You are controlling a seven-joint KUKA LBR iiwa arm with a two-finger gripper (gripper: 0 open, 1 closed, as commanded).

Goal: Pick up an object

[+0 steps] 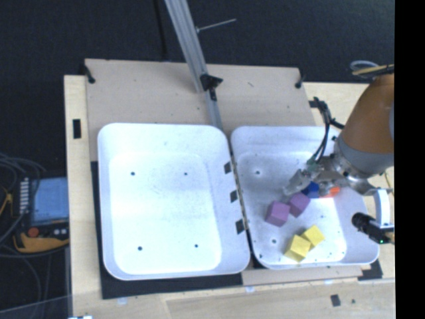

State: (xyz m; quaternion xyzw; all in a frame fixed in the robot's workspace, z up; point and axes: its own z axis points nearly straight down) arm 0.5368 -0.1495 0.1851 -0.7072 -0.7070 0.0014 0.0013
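Note:
In the right bin point(265, 148) lie two purple cubes point(278, 212) point(299, 203) side by side near the middle. Two yellow blocks point(299, 246) point(313, 235) rest closer to the front edge. A blue piece point(313, 190) and a small red piece point(332, 191) sit just under the arm's wrist. The gripper point(297, 183) hangs low over the bin, right above the upper purple cube and beside the blue piece. Its finger stance is too small and blurred to read.
The left bin point(163, 198) sits beside the right one, separated by a rim with black clips. A slanted metal pole point(189, 38) rises behind the bins. Cables and a blue box point(50, 201) lie off the bench's left side.

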